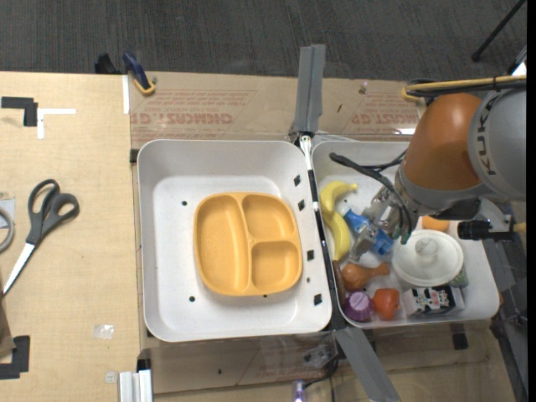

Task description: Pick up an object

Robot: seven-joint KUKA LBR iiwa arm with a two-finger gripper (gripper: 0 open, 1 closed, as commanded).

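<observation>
The claw (374, 229) is lowered in the right white bin (479, 308), over a small blue plastic object (362, 224) beside the yellow banana (337, 216); its state cannot be told. The object is judged light, stiff, slippery, and best pinched across its narrow sides.

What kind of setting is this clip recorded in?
Likely a robotics lab bench: two white bins on cardboard, a KUKA arm over toy food such as a banana, scissors lying nearby.
</observation>
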